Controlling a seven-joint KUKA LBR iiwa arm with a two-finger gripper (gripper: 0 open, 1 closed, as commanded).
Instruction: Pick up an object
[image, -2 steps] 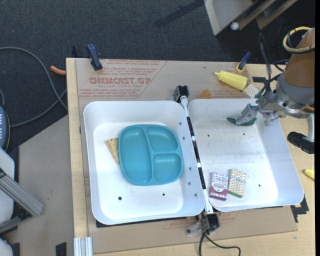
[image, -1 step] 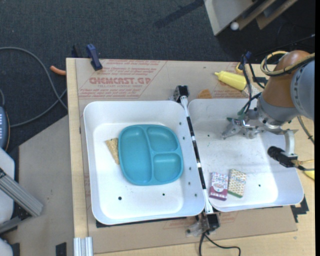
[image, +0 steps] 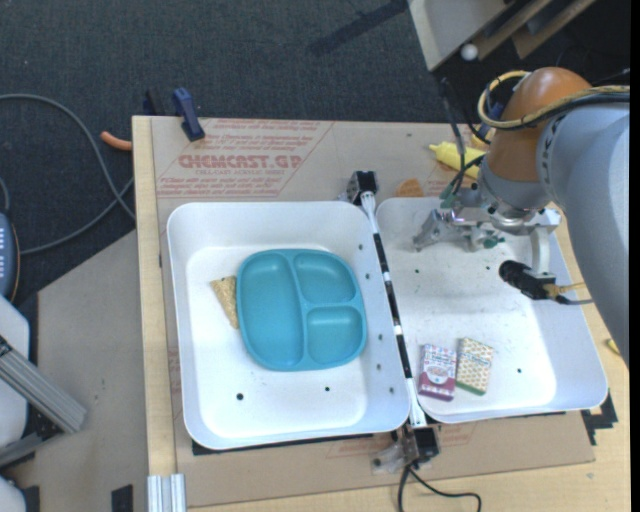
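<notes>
Two small packets (image: 456, 369) in right bin (image: 560, 385), one teal plate (image: 300, 308) left

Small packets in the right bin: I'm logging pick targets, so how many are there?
2: a maroon packet and a tan packet, side by side at the right bin's near edge. The arm may hide others.

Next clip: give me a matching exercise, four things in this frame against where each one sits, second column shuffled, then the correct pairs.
Things:
1. teal divided plate
2. two small packets
3. gripper
4. tan cracker-like piece

Places:
A. over the far end of the right bin
B. near front edge of the right bin
C. middle of the left bin
D. left bin, partly tucked under the plate's left edge

Pairs: 1-C, 2-B, 3-A, 4-D
</notes>
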